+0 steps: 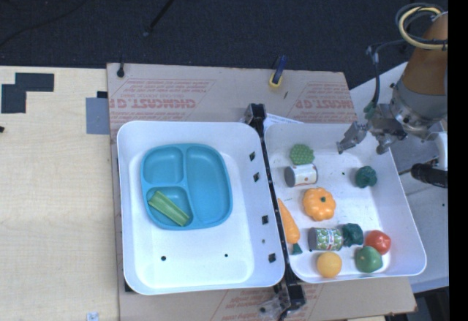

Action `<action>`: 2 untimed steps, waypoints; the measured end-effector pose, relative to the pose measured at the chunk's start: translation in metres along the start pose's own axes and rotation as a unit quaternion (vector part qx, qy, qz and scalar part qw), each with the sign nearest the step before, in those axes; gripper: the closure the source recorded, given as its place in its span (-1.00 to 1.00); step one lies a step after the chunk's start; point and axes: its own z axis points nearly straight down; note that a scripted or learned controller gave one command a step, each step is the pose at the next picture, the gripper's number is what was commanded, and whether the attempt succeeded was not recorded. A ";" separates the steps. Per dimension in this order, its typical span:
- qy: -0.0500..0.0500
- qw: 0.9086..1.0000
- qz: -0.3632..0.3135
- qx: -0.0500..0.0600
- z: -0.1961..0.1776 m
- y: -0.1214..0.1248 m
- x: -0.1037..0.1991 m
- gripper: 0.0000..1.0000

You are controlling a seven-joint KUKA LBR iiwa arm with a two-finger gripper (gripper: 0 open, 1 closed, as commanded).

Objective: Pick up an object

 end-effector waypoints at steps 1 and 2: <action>-0.001 1.000 -0.001 -0.007 -0.010 0.003 0.000 -1.00; -0.001 1.000 -0.001 -0.005 0.053 -0.002 0.000 -1.00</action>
